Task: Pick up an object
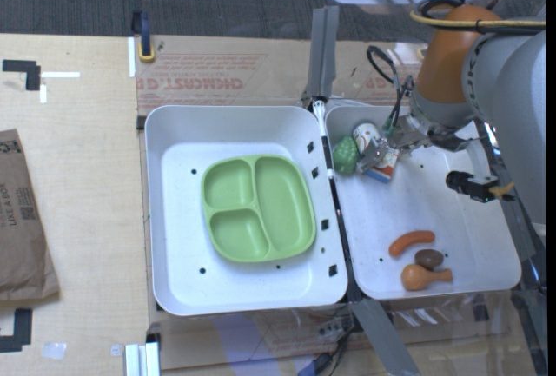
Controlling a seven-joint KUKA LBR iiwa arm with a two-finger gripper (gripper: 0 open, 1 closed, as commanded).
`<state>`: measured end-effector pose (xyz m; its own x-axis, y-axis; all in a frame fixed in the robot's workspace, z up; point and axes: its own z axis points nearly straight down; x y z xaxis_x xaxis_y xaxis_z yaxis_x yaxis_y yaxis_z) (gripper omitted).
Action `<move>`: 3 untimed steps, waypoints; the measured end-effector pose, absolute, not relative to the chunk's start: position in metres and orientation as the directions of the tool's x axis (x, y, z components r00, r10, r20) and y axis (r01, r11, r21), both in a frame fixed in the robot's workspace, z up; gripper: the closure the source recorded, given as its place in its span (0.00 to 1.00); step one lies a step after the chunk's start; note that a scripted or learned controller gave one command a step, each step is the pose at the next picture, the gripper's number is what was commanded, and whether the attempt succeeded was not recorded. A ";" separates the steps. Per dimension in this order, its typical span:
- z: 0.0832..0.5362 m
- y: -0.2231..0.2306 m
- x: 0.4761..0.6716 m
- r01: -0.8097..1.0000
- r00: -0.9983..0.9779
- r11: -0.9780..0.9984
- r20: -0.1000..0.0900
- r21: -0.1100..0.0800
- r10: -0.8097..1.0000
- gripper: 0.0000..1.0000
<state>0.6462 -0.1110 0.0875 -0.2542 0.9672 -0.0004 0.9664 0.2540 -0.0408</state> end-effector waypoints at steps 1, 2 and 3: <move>0.214 -0.101 0.655 0.977 -0.212 0.212 -0.002 0.001 0.977 0.00; 0.104 -0.104 0.620 0.911 -0.413 0.413 -0.003 0.003 0.911 0.00; 0.102 -0.102 0.634 0.946 -0.324 0.324 -0.009 0.010 0.946 0.00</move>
<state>0.6338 -0.1022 0.1019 -0.3238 0.9461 -0.0085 0.9460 0.3239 0.0096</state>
